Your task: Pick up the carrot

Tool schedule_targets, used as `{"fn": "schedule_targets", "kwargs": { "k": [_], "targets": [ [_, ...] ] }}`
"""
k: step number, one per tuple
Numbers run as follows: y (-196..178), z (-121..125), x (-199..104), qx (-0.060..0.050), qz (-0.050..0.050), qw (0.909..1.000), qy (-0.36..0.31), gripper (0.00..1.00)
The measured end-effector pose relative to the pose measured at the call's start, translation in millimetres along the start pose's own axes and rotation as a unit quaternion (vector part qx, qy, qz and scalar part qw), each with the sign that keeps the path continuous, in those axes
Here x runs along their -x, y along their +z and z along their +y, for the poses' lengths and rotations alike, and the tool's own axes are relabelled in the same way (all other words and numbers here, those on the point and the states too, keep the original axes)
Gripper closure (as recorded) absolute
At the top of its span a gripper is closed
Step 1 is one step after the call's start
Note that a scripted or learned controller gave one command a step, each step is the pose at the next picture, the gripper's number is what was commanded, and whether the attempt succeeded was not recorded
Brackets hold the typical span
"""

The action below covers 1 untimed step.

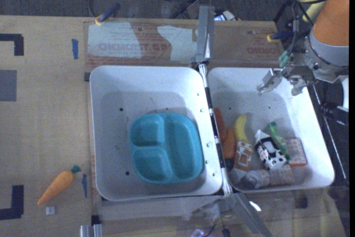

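I'm at the approach step — my pincer (282, 81) hovers spread and empty over the right bin (321, 144); next I must reach the carrot (228, 143) by its left wall.

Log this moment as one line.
gripper: above right bin, holding nothing | carrot: on bench left of left bin | pick: not done

Grey arm (333, 53), orange band, yellow cables

Divided plate (165, 147) in left bin (105, 83); carrot (56, 186) on bench (39, 119), left of it.
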<state>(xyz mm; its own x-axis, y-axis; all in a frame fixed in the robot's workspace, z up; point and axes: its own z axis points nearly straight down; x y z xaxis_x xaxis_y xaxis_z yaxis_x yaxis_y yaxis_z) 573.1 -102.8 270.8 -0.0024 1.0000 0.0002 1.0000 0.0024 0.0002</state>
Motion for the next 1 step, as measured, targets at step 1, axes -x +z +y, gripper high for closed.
{"fn": "schedule_targets", "kwargs": {
  "k": [1],
  "targets": [
    [169.4,-3.4,18.7,0.001,0.000,0.9888,-0.149,0.00]
  ]
}}
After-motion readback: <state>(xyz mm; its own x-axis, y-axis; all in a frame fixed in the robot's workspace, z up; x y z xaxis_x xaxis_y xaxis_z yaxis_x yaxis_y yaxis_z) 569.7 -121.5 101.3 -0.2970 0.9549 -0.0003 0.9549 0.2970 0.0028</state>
